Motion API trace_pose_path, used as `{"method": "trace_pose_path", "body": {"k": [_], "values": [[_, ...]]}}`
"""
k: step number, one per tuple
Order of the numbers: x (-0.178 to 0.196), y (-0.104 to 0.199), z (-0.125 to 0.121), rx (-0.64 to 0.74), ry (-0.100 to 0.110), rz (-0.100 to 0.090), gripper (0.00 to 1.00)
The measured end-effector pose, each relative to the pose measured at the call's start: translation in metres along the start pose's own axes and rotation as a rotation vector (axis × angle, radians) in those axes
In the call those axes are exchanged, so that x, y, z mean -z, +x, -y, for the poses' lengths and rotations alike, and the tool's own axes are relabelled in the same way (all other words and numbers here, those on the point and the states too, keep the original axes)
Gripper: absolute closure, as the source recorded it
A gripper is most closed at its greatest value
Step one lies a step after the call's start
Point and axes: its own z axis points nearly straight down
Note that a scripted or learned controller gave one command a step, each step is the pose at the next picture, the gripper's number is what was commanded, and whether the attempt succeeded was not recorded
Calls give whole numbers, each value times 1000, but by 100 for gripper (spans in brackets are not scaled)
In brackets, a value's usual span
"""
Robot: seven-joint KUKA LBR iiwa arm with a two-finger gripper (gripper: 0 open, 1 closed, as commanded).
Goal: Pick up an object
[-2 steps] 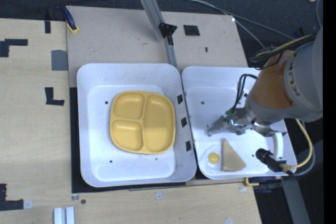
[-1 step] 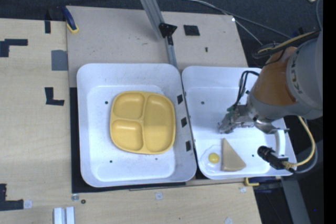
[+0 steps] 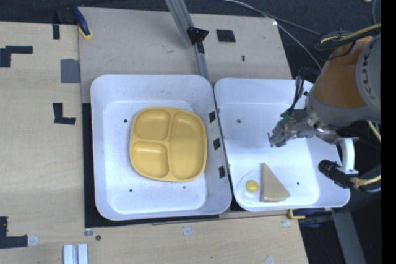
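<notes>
A tan wedge (image 3: pixel 273 185) is seen lying flat in the right bin (image 3: pixel 247 99), close to the near wall. Its long side runs from near to far. Its pointed tip is turned away, toward the far wall, and its wide end is nearest the front. Just beside it, on the left, a small yellow round piece (image 3: pixel 251 186) is seen. The two are very close, but it cannot be told if they are touching.

Farther back, the end effector (image 3: pixel 279 136) is seen over the middle of the right bin, apart from the wedge. It cannot be told if it is released or clenched, and nothing is seen gripped in it. The grey arm (image 3: pixel 346 93) is reached in from the right, and its orange band is seen above the wrist.

In the left bin (image 3: pixel 111 96), a yellow tray (image 3: pixel 167 143) with three sections is seen lying flat.

Both bins are set side by side on the counter (image 3: pixel 142 40).
</notes>
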Motion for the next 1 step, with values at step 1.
{"method": "trace_pose_path", "body": {"k": [1], "values": [[53, 0, -1, 0, 1, 0, 100]]}}
